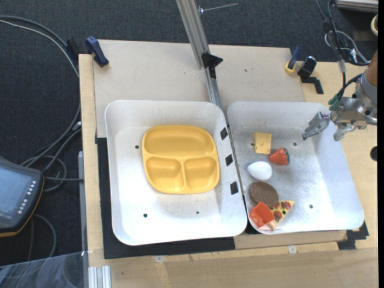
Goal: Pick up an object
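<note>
Objects for picking all lie in the right bin [336, 179], clustered toward its left and lower part: yellow cheese block [262, 142], red strawberry-like piece [279, 156], white egg [260, 171], brown round cookie [264, 193], red pepper-like piece [262, 214] and a pizza slice [282, 207], the last three touching or nearly so. Gripper [326, 128] hangs over the bin's upper right, fingers spread apart with nothing between them, well apart from every item. Judgement: approach phase, no grasp made yet. Best candidates look like the cheese block or the strawberry piece, since each stands apart from its neighbours; the egg is round and smooth and may roll out of a pinch. Advise centring the fingers over one item, descending straight, closing only when the fingers straddle it. Avoid the lower cluster, where the fingers could strike neighbours. Left bin [120, 161] holds a yellow divided tray [180, 158]. Both bins rest on a pale bench board [156, 71]; a metal post [195, 23] rises behind the seam. Dark carpet and loose cables [36, 47] lie at left, with a pendant [15, 194] at the left edge.
</note>
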Action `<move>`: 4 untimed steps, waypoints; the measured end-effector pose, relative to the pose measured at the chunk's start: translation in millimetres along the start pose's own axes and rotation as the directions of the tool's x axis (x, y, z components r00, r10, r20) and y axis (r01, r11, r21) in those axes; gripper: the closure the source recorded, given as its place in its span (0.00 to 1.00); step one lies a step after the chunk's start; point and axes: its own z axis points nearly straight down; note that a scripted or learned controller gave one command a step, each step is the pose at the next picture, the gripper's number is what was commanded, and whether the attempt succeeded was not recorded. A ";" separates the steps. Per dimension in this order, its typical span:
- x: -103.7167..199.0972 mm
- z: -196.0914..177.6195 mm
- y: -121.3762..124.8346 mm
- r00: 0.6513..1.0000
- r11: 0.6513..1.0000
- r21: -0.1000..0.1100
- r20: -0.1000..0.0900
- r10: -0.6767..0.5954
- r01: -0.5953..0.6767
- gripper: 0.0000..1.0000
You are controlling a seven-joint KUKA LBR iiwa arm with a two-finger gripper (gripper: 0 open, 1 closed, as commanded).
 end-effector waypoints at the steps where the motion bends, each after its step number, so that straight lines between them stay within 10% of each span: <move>1: 0.1 0.0 0.0 1.000 1.000 0.000 0.000 0.000 0.000 0.00; 4: 8.1 137.5 -0.3 1.000 1.000 0.003 0.000 0.001 -0.001 0.00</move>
